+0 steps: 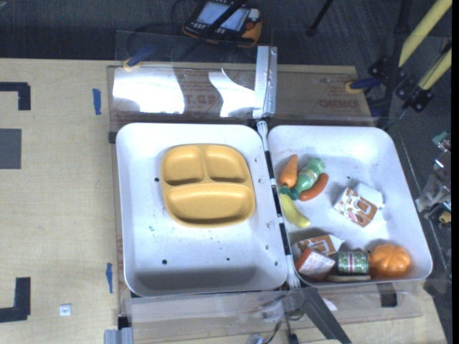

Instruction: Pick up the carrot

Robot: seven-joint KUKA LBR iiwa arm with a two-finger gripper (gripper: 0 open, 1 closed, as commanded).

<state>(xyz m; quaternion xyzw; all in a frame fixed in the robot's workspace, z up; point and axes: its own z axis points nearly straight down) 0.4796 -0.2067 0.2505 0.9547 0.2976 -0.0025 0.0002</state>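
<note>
The carrot [288, 170] is a short orange piece lying near the left wall of the right bin [373, 149], slanted with its upper end toward the back. Right beside it, touching or nearly so, lies a green-topped piece [310, 172] with a red-orange body [317, 186]. A yellow banana [294, 212] lies just in front of the carrot.
The right bin also holds a white and red carton [356, 206], a red and white packet [315, 253], a small can [351, 262] and an orange pumpkin-like fruit [391, 260] along its front. A yellow divided plate [208, 183] sits in the left bin [136, 213].
</note>
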